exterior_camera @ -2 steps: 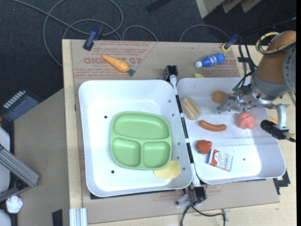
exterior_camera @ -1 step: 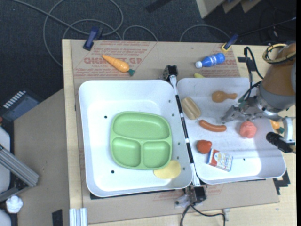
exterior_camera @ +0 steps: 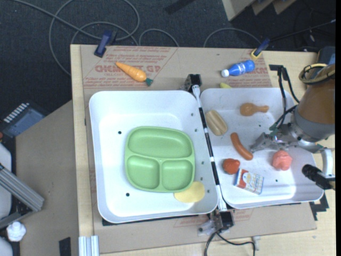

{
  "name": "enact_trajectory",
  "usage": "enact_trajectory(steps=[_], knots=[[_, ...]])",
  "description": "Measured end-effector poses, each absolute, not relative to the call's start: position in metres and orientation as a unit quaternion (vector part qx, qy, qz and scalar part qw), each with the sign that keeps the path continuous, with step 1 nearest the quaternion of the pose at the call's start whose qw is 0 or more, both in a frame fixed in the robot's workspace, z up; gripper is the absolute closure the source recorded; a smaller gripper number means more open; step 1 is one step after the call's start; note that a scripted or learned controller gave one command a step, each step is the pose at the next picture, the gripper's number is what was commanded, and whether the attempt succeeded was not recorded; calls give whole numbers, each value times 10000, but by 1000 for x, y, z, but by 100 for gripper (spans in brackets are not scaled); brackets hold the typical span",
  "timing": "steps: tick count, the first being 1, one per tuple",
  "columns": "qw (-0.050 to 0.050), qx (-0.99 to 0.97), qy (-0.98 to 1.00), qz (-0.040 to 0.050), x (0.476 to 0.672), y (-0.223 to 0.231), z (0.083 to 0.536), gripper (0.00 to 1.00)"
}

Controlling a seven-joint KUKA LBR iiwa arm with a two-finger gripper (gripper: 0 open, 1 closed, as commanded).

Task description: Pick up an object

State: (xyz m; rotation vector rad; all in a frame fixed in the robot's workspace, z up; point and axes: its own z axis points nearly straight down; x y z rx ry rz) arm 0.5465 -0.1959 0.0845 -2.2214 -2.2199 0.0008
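The gripper (exterior_camera: pixel 266 140) hangs low over the right bin (exterior_camera: pixel 298 193), its metal fingers reaching out from the grey wrist toward the bin's middle; from this slant I cannot tell whether it is released or clenched, and nothing shows between its tips. Just behind it and a little toward the near rim lies a pink lump (exterior_camera: pixel 282 160), close under the wrist. Just ahead of it, toward the bins' shared edge, lies an orange-red sausage (exterior_camera: pixel 241 145), its nearer end close to the tips but apart from them. Further ahead and toward the near rim sits a red tomato-like piece (exterior_camera: pixel 230 166), and beside that a small printed packet (exterior_camera: pixel 249 181), lying flat. Beyond the gripper toward the far rim rests a tan drumstick shape (exterior_camera: pixel 252 109), and ahead of it on that side a bread roll (exterior_camera: pixel 216 122) by the divider.

Well ahead of the gripper, the left bin (exterior_camera: pixel 106 143) holds a green divided tray (exterior_camera: pixel 159 158) with a pale yellow piece (exterior_camera: pixel 190 193) touching its near corner.

Outside the bins, on the bench (exterior_camera: pixel 85 73) past the far rims, lie a toy carrot (exterior_camera: pixel 133 72) and a blue-and-white bottle (exterior_camera: pixel 239 68) on its side
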Motion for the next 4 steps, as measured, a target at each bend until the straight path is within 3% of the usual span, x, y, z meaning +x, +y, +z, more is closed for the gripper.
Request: enact_trajectory(steps=[1, 2, 3, 4], knots=[[8, -7075, -7067, 3, 508, -195, 84, 0], [14, -7065, -7077, -2, 522, -102, 84, 0], [-1, -7069, -7073, -2, 564, -102, 85, 0], [-8, -7071, -7071, -4, 564, -102, 94, 100]])
